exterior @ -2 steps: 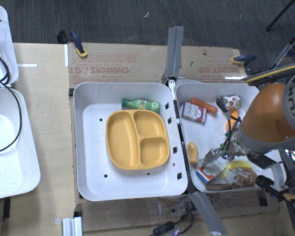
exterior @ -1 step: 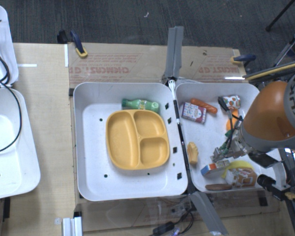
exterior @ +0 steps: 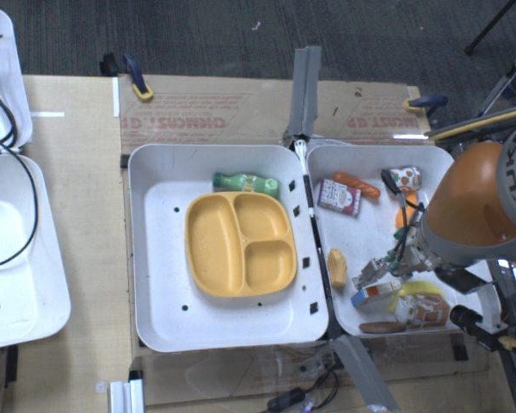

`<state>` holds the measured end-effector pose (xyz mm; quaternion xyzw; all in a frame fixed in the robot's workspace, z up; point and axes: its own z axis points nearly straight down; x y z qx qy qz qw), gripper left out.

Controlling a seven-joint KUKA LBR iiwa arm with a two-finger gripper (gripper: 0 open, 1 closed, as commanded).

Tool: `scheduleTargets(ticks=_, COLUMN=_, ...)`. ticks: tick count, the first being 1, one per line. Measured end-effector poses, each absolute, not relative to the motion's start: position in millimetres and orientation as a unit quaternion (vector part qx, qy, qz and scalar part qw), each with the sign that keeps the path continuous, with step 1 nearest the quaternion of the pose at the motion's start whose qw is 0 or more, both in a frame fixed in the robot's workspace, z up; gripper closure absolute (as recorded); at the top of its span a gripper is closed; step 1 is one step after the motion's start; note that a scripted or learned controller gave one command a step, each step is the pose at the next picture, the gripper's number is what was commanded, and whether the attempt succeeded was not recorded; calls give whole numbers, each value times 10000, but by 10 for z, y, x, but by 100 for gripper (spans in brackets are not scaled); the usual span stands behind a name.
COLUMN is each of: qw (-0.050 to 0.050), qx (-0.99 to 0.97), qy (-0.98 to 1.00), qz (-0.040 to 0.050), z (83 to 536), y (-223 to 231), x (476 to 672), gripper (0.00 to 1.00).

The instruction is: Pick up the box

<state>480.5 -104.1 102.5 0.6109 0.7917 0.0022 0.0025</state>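
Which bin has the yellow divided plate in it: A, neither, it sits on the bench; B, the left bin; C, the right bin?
B: the yellow divided plate lies on the floor of the left bin, just below a green bottle; the small food items are in the right bin.

**Readable print: one cardboard sheet, one arm marking**

The flat brown cardboard sheet point(exterior: 241, 110) along the far edge of the surface carries red lettering seen upside down and mirrored; it looks like "CHEMCO'S, GP", repeated toward the right end. The orange band of the arm point(exterior: 477, 200) shows dark letters, partly cut off, apparently "KU". Print on the small red box point(exterior: 339, 196) is too small to read.
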Motion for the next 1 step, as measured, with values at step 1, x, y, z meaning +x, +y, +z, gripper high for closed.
scheduleTargets(ticks=1, qw=-2, qx=5843, qy=8116, qz=-4, z=911, y=-1055, x=5400, gripper=0)
